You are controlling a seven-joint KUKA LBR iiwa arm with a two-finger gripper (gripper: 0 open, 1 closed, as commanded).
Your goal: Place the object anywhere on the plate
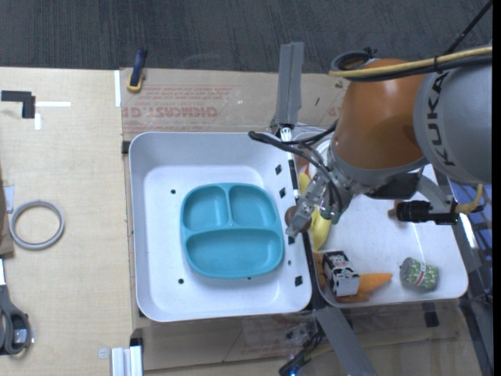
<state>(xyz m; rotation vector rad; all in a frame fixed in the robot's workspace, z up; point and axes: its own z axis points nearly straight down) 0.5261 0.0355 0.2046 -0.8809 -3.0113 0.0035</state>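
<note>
One banana (pixel 319 224) — just beside pincer (pixel 301 218).

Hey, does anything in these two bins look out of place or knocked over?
Nothing looks spilled or broken. The blue plate lies flat in the left bin, bare. In the right bin, a small printed box rests against a carrot at the front edge. The claw sits over the divide beside a yellow item.

The robot arm (pixel 462 124) is big, round and grey. Black letters on its side spell "KUKA". A fat, shiny orange band (pixel 380 124) wraps around it above the wrist. A yellow cable and thin black cables run across it. Its small gripper (pixel 307 214) is grey metal.
</note>
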